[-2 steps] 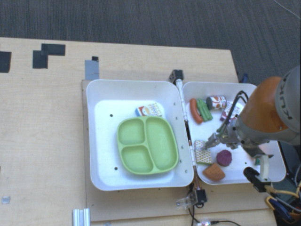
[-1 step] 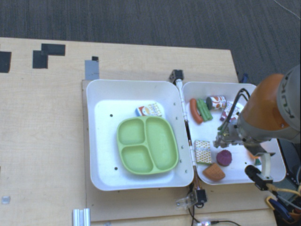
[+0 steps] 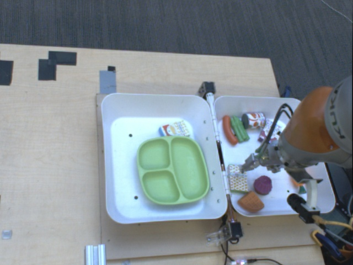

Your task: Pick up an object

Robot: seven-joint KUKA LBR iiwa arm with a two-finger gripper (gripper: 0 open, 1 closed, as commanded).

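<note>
The right bin (image 3: 276,100) holds several small items. A red sausage (image 3: 229,130), a green pod (image 3: 239,127) and a small can (image 3: 253,119) lie at its far side. A purple round piece (image 3: 263,184), an orange-brown lump (image 3: 251,202) and a green-patterned packet (image 3: 237,180) lie at its near left. My gripper (image 3: 251,162) hangs low over the bin's left half, just above the patterned packet and left of the purple piece. Nothing visible is held in it. The arm's orange band (image 3: 311,127) covers the bin's right part.
The left bin (image 3: 110,164) holds a green divided plate (image 3: 174,170) and a small printed packet (image 3: 175,129) behind it. A ridge (image 3: 216,142) separates the two bins. Cables (image 3: 325,225) lie at the bench's near right corner.
</note>
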